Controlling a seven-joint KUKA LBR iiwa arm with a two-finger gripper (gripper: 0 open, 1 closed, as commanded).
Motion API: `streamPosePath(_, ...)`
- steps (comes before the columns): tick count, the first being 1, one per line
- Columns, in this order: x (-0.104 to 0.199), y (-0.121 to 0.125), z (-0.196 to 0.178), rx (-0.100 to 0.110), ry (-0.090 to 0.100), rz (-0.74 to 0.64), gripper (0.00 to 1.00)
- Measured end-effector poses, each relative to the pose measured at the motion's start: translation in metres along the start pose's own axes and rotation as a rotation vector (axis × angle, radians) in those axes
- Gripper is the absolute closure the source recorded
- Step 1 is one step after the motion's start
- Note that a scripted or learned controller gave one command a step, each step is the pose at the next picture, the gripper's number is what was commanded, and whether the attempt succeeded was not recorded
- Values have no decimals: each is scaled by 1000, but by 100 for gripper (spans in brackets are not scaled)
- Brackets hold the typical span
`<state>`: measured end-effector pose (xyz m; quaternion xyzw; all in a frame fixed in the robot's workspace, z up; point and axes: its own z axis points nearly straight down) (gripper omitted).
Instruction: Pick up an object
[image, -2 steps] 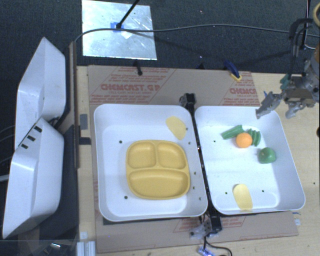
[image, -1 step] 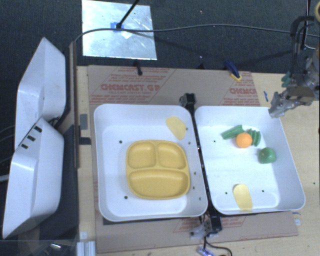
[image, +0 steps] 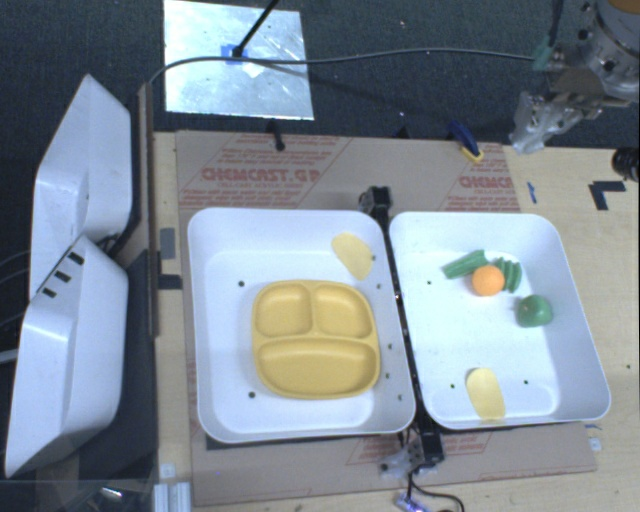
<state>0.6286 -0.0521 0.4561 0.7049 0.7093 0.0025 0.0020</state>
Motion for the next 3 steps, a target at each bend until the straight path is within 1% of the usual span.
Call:
streamPosePath(1,14,24,-81,0,-1,4,100)
streamPosePath(2,74,-28,-79,4,1,1,100)
streamPosePath(3,146,-71,-79,5,1,-1,100)
